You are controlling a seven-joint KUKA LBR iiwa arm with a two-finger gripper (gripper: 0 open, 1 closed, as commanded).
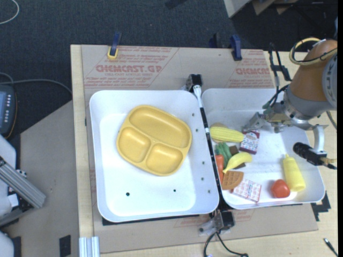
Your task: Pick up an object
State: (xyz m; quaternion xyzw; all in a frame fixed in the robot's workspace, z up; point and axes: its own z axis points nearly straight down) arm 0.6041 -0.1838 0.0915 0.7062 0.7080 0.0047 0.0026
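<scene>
Grey fingers (256, 125), perhaps touching carton (250, 142), grip unclear

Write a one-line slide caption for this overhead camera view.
KUKA arm reaches over the right bin of toy food beside the left bin holding a yellow divided plate.

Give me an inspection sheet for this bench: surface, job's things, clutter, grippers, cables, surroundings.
Surface: brown board bearing left bin and right bin, side by side.
Job's things: right bin holds corn cob, banana, tomato, yellow bottle, two small cartons, carrot, green vegetable.
Clutter: yellow divided plate in left bin.
Grippers: gripper over right bin's far side, near the corn cob; jaws' state unclear.
Cables: black cable by the arm; another at the near edge.
Surroundings: dark carpet; blue clamps on the far edge.
</scene>
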